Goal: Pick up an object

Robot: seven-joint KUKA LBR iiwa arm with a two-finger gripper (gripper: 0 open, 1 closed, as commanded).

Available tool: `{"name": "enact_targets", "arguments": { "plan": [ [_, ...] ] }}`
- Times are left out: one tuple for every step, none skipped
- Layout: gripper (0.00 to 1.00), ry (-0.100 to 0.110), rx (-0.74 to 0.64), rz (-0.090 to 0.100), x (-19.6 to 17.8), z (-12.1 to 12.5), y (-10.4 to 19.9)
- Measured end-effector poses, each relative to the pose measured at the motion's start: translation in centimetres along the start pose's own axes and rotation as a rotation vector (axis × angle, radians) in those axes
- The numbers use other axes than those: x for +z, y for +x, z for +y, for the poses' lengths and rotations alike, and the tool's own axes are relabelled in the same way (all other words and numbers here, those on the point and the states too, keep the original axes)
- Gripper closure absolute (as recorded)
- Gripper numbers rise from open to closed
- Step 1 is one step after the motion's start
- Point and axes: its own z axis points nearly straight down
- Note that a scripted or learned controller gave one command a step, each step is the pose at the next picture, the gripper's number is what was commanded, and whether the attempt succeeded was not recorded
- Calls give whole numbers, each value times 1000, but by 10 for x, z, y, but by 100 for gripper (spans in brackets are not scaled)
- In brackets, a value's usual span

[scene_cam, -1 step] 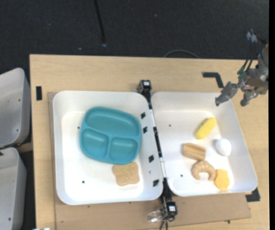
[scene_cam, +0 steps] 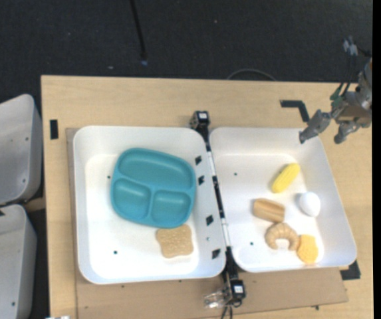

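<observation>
Honestly, plenty to grab, all parked in the right bin (scene_cam: 330,171): one yellow corn-like piece (scene_cam: 285,177), one white egg (scene_cam: 308,203) just beside it, one tan bread roll (scene_cam: 269,209), one croissant (scene_cam: 281,235) and one orange chunk (scene_cam: 307,248) touching the croissant. Five in total over there. Corn piece looks like the easiest pick, lying apart from the others with bare floor around it.

Pincer (scene_cam: 328,129) hovering up at the right bin's far right corner, over the rim, two fingers (scene_cam: 312,125) spread apart, nothing between them. So, open and empty, well short of any item.

To do this well: swing in over the corn piece, line the fingers across its narrow side rather than end to end, drop straight down, then close. Best to steer clear of the croissant and orange chunk pair, too crowded for a clean bite. Egg probably rolls away if nudged.

Left bin (scene_cam: 87,178): one teal divided plate (scene_cam: 153,187) and one toast slice (scene_cam: 175,241) just below it. Both bins sitting side by side on the bench (scene_cam: 57,111).
</observation>
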Motion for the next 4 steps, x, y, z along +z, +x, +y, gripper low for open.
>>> {"name": "enact_targets", "arguments": {
  "plan": [
    [0, 6, -2, 0, 60, 6, 4],
    [0, 3, 1, -1, 102, 2, 5],
    [0, 4, 3, -1, 144, 3, 6],
    [100, -3, 3, -2, 131, 4, 5]
  ]
}}
